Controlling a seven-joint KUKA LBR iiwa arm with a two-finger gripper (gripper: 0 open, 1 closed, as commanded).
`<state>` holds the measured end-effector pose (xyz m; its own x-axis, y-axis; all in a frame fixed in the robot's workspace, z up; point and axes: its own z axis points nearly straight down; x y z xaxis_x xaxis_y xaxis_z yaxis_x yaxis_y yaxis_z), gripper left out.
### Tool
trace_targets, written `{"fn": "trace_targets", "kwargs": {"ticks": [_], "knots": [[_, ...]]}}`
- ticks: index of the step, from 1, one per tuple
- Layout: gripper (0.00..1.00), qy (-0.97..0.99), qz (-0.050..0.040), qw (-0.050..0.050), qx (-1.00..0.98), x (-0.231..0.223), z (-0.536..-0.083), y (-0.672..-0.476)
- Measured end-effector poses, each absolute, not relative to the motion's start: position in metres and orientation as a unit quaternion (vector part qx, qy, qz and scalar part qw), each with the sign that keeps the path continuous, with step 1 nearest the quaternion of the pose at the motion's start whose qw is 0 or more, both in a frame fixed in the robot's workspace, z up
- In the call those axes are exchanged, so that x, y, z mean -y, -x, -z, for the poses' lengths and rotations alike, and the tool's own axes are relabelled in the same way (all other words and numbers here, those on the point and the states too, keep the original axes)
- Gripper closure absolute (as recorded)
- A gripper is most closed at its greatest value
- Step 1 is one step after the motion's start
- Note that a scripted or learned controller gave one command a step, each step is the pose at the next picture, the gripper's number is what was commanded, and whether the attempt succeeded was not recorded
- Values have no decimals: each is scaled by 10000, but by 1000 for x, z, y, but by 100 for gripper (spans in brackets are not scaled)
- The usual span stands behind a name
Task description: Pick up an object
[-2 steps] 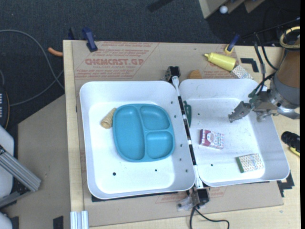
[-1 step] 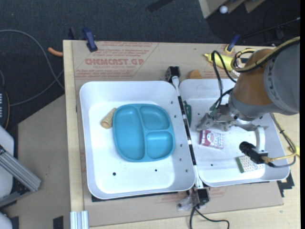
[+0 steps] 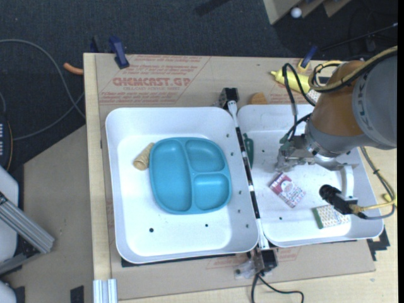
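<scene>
Claw (image 3: 285, 160) pointed down at the floor of the right bin (image 3: 297, 225), in that bin's left half, close to the wall it shares with the left bin (image 3: 183, 233). Whether it was spread or pressed together I could not tell from above. My arm came in from the right, the grey link (image 3: 384, 106) high over the bin's far right corner. The orange band (image 3: 333, 115) curved down and leftward from it into the wrist, so that I was bent over the bin. Nearest the camera, by the bin's near rim, lay a small green-and-white checked packet (image 3: 328, 216). A little farther in, a pink packet (image 3: 287, 190) lay flat on the white floor, just on the near side of my claw and apart from it. Level with the claw, a dark green thing (image 3: 248, 149) rested against the shared wall. In the left bin sat a blue compartment plate (image 3: 189, 172), with a tan cone (image 3: 144, 156) just beside its far left edge. Beyond the bins, on the bench (image 3: 158, 84), were a tan lump (image 3: 257, 98) and a yellow thing (image 3: 283, 76). A blue clamp (image 3: 118, 52) gripped the bench's far edge.
</scene>
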<state>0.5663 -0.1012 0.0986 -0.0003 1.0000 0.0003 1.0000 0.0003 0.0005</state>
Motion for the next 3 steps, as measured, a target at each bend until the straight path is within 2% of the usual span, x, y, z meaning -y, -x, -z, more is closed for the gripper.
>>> {"fn": "trace_targets", "kwargs": {"ticks": [1, 2, 3], "knots": [[0, -7071, -3, -1, -7071, 101, -99, -566], [0, -7073, 7, -14, -7069, 93, -84, -531], [100, -7074, -1, -5, -7068, 93, -94, -531]]}}
